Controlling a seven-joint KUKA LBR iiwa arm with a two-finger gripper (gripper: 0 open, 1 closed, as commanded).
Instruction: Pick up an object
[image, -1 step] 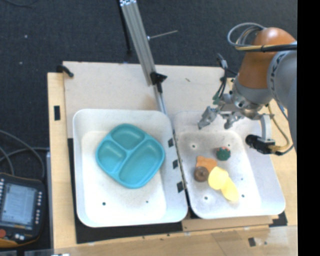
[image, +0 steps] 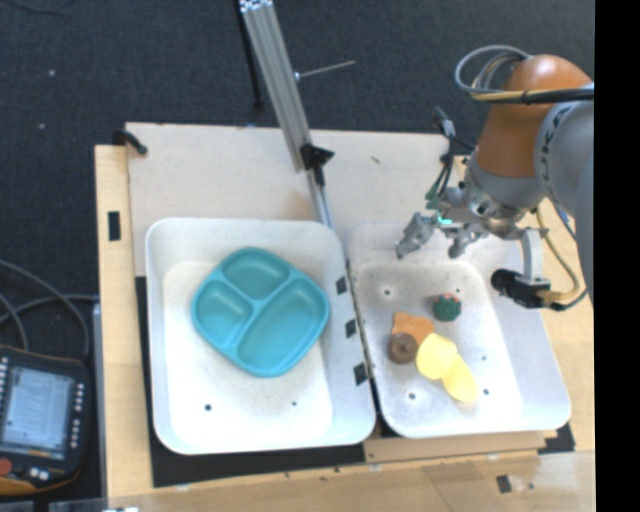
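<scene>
Camera view: tool (image: 437, 236) poised over the back of the right bin (image: 520, 400), nothing gripped.

Fingers spread apart and bare, hanging above the bin's far edge. Toys clustered nearer the front: dark green ball (image: 446, 307) closest, just toward the camera from the tool; beyond it an orange piece (image: 412, 325), brown ring (image: 402, 347) and yellow lump (image: 446, 365). Blue divided plate (image: 261, 311) in the left bin (image: 180, 400), well apart.

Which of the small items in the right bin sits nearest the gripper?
The dark green piece, at the cluster's top right, below the gripper; the others lie lower.
</scene>
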